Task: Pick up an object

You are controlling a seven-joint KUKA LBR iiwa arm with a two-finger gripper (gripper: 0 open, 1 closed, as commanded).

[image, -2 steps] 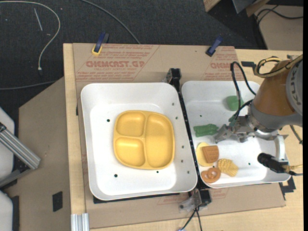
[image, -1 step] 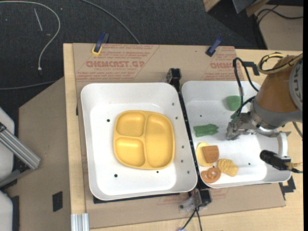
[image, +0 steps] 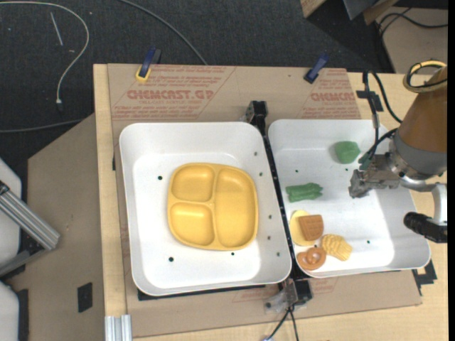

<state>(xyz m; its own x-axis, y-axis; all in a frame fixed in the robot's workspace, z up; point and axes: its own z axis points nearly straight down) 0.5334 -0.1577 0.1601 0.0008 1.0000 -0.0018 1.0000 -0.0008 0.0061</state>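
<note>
My gripper (image: 357,187) hangs over the middle right of the right bin (image: 384,233), with nothing seen between its dark fingers. A round green piece (image: 346,151) lies up and to the left of it. A long green piece (image: 304,190) lies further left, near the bin's left wall. At the bin's front left sit a brown toast-like piece (image: 310,227) on a pale yellow slice, an orange ridged piece (image: 336,247) and a brown ring-shaped piece (image: 311,258).
The left bin (image: 142,155) holds a yellow divided plate (image: 213,206). Blue clamps (image: 148,63) (image: 316,68) grip the cardboard at the back. Black cables run along the right bin's far right edge, beside the arm's orange band (image: 430,123).
</note>
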